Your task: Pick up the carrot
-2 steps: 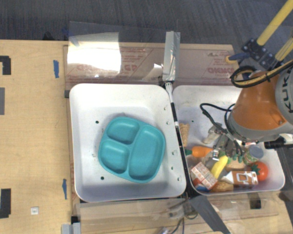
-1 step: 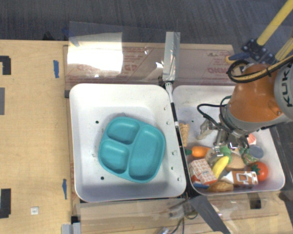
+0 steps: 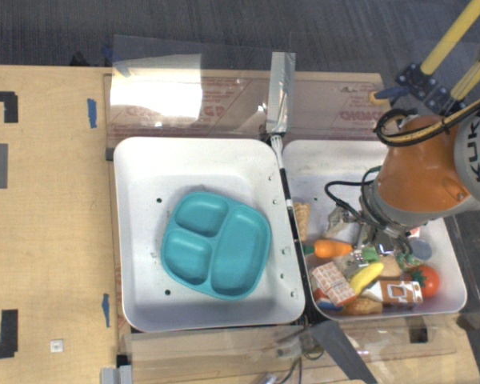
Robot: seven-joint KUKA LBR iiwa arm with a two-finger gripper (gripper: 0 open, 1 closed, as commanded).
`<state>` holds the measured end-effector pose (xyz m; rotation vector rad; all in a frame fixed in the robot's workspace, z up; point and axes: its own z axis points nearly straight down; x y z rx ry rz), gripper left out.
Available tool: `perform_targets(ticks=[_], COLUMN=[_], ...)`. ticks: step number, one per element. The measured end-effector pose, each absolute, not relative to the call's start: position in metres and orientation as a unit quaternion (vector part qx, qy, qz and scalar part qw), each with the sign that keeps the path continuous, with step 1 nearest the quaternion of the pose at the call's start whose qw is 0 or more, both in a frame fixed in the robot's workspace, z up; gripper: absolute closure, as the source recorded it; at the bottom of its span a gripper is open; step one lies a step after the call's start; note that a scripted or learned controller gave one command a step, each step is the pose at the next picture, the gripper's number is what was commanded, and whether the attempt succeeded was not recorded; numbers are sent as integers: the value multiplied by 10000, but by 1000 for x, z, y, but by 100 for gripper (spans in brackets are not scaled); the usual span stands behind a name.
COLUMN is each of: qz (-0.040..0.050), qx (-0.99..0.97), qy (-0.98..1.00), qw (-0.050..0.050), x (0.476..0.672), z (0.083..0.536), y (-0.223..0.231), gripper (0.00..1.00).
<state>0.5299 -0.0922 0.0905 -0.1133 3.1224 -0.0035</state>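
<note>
Closest to you, along the bottom edge of the right bin, toy food lies in a crowded heap. You have a red-and-white checked packet at the lower left of the heap, a yellow banana slanting across the middle, a small carton with an orange and white label to its right, and a red tomato at the far right.

Just above the packet and banana you find the carrot. It is orange, lies roughly level, and its green top points right toward the arm. Its blunt orange end sits near the wall between the two bins.

The gripper reaches down into the right bin from your right, beneath the arm's wide orange band. It hangs over the heap just beside the carrot's green end. The dark fingers blend into the clutter under them, so you cannot tell whether they are open or closed, and nothing is seen clamped between them.

To your left, the left bin holds a teal divided plate with three compartments, lying flat near its middle. Both bins rest on a pale wooden bench.
</note>
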Motion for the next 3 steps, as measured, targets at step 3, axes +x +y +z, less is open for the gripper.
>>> perform_targets(ticks=[3], qz=[-24], qx=[-1275], qy=[9918], qw=[127], x=[498], z=[92], y=[-93], gripper=[0])
